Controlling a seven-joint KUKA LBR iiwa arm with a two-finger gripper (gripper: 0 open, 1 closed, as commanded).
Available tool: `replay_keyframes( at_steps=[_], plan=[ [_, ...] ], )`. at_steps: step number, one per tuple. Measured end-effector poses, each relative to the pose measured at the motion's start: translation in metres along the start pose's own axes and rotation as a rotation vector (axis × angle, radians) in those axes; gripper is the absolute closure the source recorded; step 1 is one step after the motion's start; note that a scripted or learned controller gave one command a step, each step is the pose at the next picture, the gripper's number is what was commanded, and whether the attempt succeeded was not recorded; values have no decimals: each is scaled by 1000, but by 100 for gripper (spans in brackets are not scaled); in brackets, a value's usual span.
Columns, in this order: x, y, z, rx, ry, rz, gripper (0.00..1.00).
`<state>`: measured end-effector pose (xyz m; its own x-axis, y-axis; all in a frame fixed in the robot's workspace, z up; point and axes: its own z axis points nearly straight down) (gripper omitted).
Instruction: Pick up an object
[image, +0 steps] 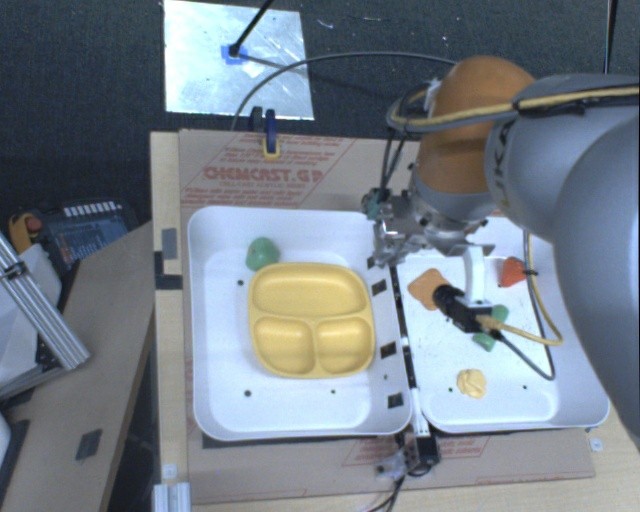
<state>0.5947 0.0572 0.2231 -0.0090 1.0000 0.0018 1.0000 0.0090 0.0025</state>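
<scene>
Objects all lie in the bins, none lifted, so the whole pick is left to do. In the left bin (220, 400) a green lump (262, 252) touches the tray (310, 318), whose long axis runs across the view. The gripper (387, 248) hangs over the divider; I cannot tell the claw's opening or load. In the right bin (540, 410) the orange piece (428, 287) lies nearest, its heading unclear, then a yellow lump (471, 382) and a red piece (512, 270)
</scene>
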Motion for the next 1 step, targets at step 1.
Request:
replay_keyframes(
  at_steps=[1],
  plan=[
    [44, 15, 1, 0, 1, 0, 100]
  ],
)
